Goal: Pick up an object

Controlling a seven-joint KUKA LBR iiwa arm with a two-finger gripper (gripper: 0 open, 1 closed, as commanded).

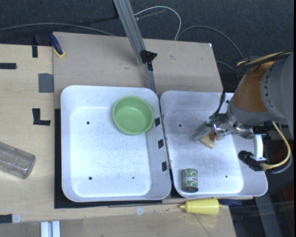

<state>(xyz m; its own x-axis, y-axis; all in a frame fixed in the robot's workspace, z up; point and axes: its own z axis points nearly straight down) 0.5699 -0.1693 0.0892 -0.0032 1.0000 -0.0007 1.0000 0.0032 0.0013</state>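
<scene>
My gripper (208, 133) is low in the right bin (187, 107), reaching in from the right. A small tan wedge-shaped object (207, 141) lies right at its fingertips, touching or just below them. I cannot tell whether it sits between the fingers. A small green can (189, 179) lies near the front of the same bin, well apart from the gripper. A light green bowl (133, 115) stands at the back right of the left bin (79, 147).
A yellow bottle (203, 207) lies on the bench just in front of the right bin. A clear plastic container (9, 158) lies at the far left. A grey pole (130, 26) slants over the back of the bench. Cables hang by the arm's wrist.
</scene>
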